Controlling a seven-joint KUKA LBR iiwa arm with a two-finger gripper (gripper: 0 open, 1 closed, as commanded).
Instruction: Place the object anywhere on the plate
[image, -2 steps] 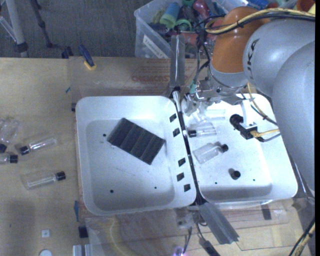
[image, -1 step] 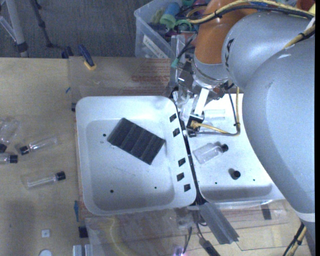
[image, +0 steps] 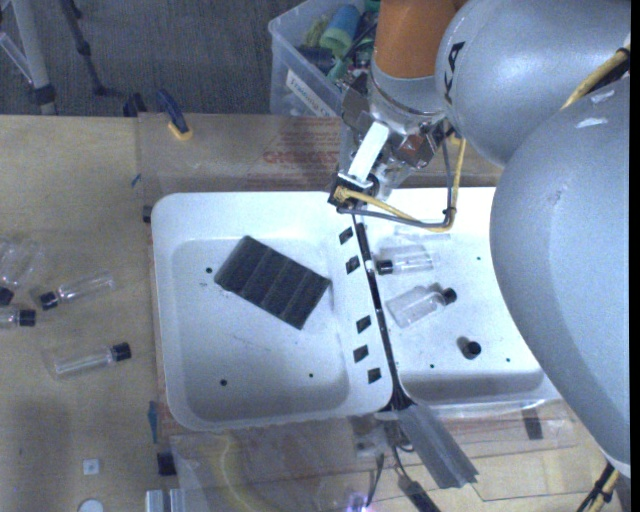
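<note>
A black ridged plate (image: 273, 281) lies tilted in the left bin (image: 165, 310), toward its back. Two clear vials with black caps rest in the right bin (image: 500, 378): one (image: 405, 263) near the divider and one (image: 420, 304) just in front of it. A small black cap (image: 469, 349) sits nearer the front. My gripper (image: 408, 152) hangs over the back edge of the right bin, above the vials and to the right of the plate. The wrist and arm hide most of it, and I see nothing between its fingers.
Several loose clear vials (image: 78, 290) lie on the wooden bench left of the bins. A clear storage box (image: 310, 50) with mixed items stands behind the bins. The big grey arm (image: 560, 250) covers the right side of the right bin.
</note>
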